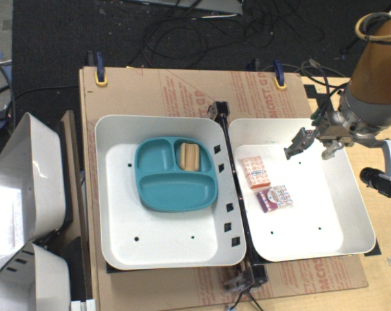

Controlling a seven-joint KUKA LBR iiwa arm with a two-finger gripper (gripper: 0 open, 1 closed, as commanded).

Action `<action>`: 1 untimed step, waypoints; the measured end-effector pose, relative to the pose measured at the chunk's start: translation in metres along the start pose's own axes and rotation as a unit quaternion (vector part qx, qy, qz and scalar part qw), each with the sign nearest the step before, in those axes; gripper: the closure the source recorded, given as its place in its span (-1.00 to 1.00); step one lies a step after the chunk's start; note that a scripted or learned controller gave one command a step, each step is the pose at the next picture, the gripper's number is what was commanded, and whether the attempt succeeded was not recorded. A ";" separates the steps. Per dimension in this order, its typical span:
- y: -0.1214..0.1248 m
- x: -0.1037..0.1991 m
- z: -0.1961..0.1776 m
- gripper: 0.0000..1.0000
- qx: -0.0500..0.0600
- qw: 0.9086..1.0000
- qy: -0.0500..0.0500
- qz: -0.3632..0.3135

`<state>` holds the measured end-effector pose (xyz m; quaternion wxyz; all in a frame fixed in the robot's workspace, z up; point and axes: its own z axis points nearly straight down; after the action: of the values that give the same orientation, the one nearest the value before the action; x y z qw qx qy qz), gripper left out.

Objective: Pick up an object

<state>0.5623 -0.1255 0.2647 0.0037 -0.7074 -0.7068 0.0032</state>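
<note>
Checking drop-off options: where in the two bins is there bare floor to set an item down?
Right white bin: bare floor in front of and right of the pink-and-white packet and purple packet. Left white bin: a bare strip before the teal divided plastic tray. Crowded around the packets, near the divider.

Even overhead light; the white bins (117,173) glare slightly, shadows are soft, and the dark floor (46,31) looks grainy.

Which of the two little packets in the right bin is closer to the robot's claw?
The pink-and-white packet. It lies higher in the right bin, nearer the gripper, while the purple packet sits just below it, farther away.
</note>
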 end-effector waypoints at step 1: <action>0.002 0.000 -0.005 -1.00 -0.005 1.000 -0.001 -0.001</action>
<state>0.5642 -0.1254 0.2694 -0.0001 -0.7068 -0.7074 0.0004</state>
